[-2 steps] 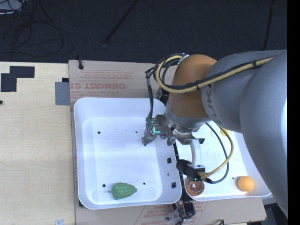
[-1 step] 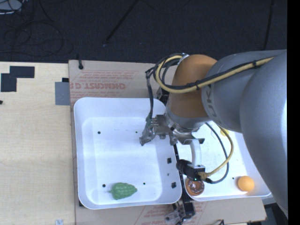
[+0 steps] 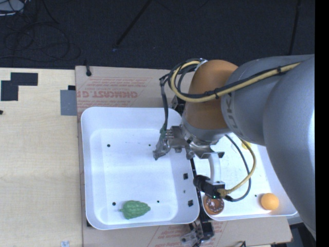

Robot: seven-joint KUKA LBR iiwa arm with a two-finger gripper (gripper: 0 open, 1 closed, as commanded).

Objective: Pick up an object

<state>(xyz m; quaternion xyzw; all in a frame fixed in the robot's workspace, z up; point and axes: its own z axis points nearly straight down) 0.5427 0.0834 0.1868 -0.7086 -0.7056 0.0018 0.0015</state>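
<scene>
One green lump lies well below the jaws.

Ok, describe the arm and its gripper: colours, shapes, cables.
The arm is thick, rounded and grey, with a domed orange band above the wrist. Yellow and black cables loop over the band, and a yellow one curls below the wrist. The gripper is a small, dark grey metal assembly at the arm's tip.

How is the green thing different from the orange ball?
The green lump is bumpy and wider than tall; the orange ball is smooth and round. The lump lies in the left bin, near its front edge; the ball lies in the right bin, beside the arm. Both rest loose and untouched.
</scene>
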